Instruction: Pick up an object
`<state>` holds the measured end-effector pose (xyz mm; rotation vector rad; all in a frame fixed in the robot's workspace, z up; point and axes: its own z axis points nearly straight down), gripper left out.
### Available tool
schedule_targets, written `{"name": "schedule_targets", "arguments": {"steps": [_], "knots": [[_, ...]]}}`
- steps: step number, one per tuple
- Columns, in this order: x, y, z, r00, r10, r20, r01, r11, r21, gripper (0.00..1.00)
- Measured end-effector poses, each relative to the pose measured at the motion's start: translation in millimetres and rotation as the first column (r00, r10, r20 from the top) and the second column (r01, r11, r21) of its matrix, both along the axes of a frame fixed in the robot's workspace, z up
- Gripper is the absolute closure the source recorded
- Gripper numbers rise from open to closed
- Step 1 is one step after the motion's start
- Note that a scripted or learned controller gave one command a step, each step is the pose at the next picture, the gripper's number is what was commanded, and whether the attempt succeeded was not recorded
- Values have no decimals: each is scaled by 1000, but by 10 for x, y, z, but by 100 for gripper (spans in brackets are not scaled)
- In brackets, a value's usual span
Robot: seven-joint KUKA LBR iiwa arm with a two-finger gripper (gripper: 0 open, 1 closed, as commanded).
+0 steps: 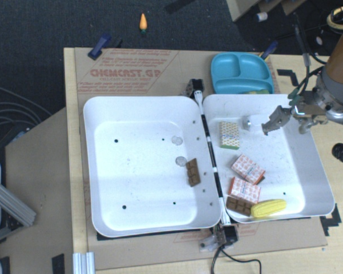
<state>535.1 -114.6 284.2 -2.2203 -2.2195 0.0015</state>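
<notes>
Right now the gripper (287, 120) hangs over the upper part of the right bin (308, 170), fingers spread apart w/ nothing between them. Looks like the approach step: no object picked yet, no contact.

Candidates all sit in the right bin, lower-left of the gripper. A small patterned box (229, 135) lies nearest, just left of it near the bin's upper-left corner. Further down: a red-and-white packet (247, 169), a second similar packet (245, 189) just below it, a brown chocolate-like bar (238, 205) at the bin's lower edge, and a yellow corn cob (267, 208) touching or nearly touching that bar. The left bin (103, 153) holds one brown bar (193, 172) near its right wall, plus a couple of small round clear bits, too small to ID.

Next move, as I judge it: shift left/down over one item, descend, close. The patterned box is isolated, so prob. the easiest; the lower cluster is crowded, risk of a bad pinch.

Surface: bins sit on a tan board (131, 73) w/ red print, a blue divided tray (242, 73) behind the right bin. Dark carpet floor (34, 39) around, cables at left.
</notes>
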Motion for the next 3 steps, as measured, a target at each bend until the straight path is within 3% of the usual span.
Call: {"name": "schedule_targets", "arguments": {"steps": [1, 2, 3], "knots": [[-102, 171, -1230, 1000, 0, 0, 0, 1000, 0, 0], [438, 164, -2000, 1000, 0, 2, 0, 1000, -1, 0], [444, 164, -1898, 1000, -1, 5, 1, 1000, -1, 100]]}}
